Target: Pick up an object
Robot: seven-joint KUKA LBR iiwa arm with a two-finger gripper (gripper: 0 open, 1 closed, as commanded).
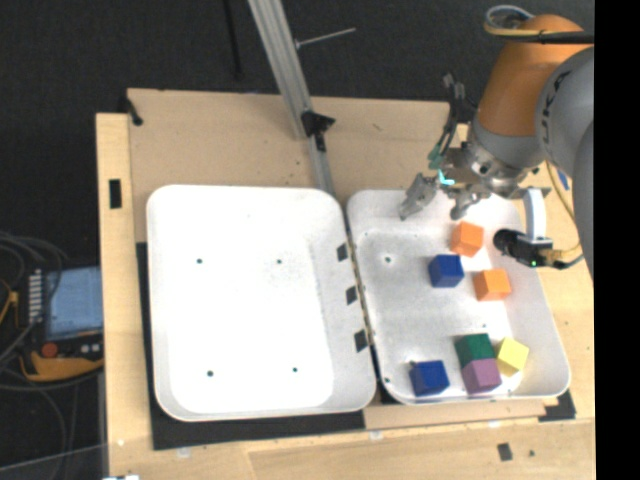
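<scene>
Camera view: two orange blocks (467, 238), two blue blocks (446, 270).

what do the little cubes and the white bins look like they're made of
Cubes such as the orange cube and blue cube: probably painted wood or plastic, with flat matte colour and crisp edges. Right bin and left bin: likely moulded plastic, with a smooth white surface and rounded corners.

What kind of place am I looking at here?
Likely a robotics lab: a robot arm over two white bins on a wooden bench, with coloured blocks and loose cables.
</scene>
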